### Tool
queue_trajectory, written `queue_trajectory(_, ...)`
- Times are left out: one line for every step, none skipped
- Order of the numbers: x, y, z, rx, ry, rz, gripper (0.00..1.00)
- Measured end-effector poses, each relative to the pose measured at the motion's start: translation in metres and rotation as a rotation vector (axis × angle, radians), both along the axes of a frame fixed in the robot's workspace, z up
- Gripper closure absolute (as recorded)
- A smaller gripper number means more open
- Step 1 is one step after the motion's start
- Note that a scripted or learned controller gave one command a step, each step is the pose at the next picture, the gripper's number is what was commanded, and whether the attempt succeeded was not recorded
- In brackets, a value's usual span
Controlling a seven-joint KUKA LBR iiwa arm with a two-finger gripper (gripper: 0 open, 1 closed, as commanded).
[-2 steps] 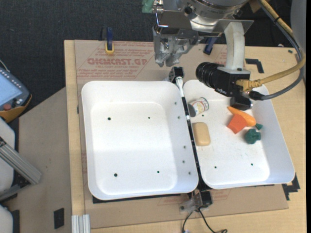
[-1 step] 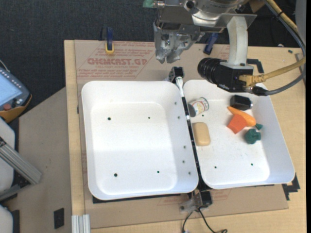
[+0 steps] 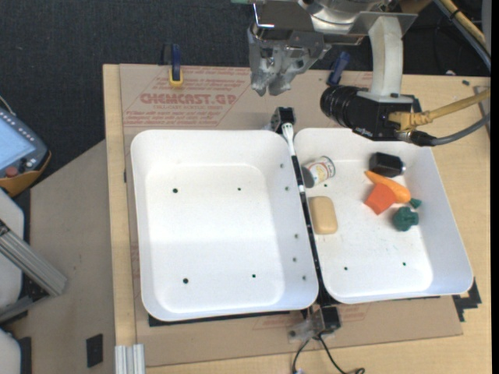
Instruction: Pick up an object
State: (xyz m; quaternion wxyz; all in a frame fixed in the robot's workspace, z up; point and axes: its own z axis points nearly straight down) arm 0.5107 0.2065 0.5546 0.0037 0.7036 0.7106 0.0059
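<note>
From the camera view you have the gripper (image 3: 270,80) hanging above the far edge of the desk (image 3: 203,100), behind the seam where the two bins meet and well apart from anything it could take. Its jaws point down and carry nothing; whether they stand wide or narrow you cannot tell, since the metal blurs together there.

Everything worth picking lies in the right bin (image 3: 437,275): a small can (image 3: 319,170) on its side near the divider, a tan block (image 3: 323,214) just in front of it, a black piece (image 3: 386,163) toward the far wall, an orange wedge (image 3: 383,194) touching it or nearly so, and a green lump (image 3: 405,217) just beside the wedge. The left bin (image 3: 156,287) offers no target.

You would do best to choose the tan block. It lies apart from its neighbours except the can, so come down square over its middle and close across the narrow side.

The arm's upper part is cut off at the top edge, and the green lump's shape is too small to read.
</note>
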Motion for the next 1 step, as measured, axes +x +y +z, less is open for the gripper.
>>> queue_trajectory(0.0307,0.0189,-0.0816,-0.007,0.023,-0.008,1.0)
